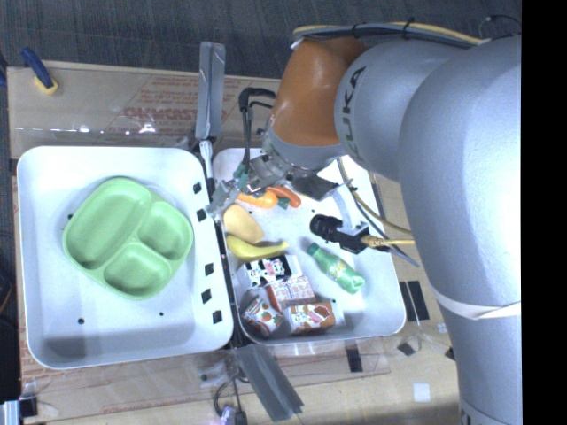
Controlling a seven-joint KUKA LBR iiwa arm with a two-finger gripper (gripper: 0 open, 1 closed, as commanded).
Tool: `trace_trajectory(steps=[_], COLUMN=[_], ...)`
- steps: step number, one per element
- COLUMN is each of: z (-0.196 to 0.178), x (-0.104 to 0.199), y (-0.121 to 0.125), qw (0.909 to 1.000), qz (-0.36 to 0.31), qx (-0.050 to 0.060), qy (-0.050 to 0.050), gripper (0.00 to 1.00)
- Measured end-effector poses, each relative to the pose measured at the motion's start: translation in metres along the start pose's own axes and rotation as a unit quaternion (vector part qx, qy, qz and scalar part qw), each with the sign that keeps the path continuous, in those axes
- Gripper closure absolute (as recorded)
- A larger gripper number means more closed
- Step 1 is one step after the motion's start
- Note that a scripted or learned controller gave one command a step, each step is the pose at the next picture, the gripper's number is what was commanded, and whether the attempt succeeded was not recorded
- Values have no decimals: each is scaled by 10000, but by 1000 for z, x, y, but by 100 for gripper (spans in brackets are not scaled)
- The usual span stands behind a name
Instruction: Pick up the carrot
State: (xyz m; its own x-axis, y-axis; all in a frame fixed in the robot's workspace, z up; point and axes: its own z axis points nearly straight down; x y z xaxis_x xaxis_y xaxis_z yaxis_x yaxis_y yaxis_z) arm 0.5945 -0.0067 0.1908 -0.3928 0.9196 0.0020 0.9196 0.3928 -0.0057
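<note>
My fingers (pixel 251 182) sit low at the right bin's (pixel 390 312) far-left corner, right at the carrot (pixel 266 198); can't tell if they're apart or clamped. Banana (pixel 257 248) nearer, green bottle (pixel 337 268) mid-bin.

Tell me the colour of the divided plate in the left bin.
Light green: the divided plate, seen in the camera view.

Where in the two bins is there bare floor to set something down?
Left bin: bare floor all around the green divided plate, widest along the near edge. Right bin: crowded; carrot, banana, green bottle and snack packs leave just a strip near its right wall.
</note>
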Motion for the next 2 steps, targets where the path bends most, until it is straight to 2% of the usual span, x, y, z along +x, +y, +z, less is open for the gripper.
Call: trace_trajectory(steps=[1,2], z=[0,-1], x=[-15,-33], y=[-23,-23], qw=[9922,9925], qz=[-1243,-1224], qx=[-7,-28], qy=[-4,-19], gripper=[0,0])
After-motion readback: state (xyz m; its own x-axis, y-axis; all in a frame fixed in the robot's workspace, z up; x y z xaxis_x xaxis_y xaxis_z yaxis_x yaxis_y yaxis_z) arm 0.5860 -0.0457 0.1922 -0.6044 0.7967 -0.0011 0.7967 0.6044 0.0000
